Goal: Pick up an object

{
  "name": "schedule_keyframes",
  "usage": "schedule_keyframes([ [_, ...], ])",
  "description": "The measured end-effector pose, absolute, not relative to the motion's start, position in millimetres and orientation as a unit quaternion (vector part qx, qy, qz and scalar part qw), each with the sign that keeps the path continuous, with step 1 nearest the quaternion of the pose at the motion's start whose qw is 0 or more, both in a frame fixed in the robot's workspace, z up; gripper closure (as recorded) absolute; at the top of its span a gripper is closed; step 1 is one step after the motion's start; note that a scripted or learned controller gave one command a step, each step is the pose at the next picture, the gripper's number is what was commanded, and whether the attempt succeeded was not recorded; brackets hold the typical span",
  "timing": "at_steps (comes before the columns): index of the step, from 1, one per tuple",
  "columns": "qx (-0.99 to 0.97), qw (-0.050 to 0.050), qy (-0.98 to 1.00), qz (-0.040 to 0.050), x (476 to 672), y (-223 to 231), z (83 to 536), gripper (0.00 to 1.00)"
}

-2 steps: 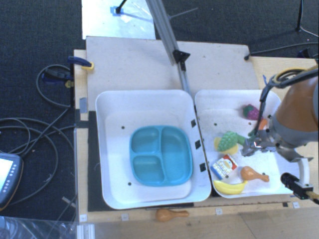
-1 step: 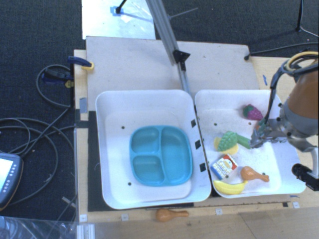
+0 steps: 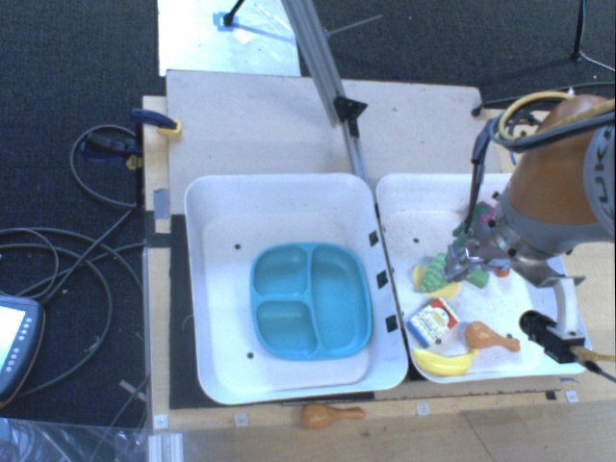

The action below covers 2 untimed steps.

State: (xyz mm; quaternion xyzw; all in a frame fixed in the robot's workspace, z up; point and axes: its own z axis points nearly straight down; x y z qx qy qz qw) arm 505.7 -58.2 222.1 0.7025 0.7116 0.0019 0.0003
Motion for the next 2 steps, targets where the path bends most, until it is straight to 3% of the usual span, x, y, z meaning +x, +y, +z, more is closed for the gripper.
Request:
schedule_keyframes([
  [2,0.703,0.0,0.711,0.0014,525.0,43,211,1.0],
])
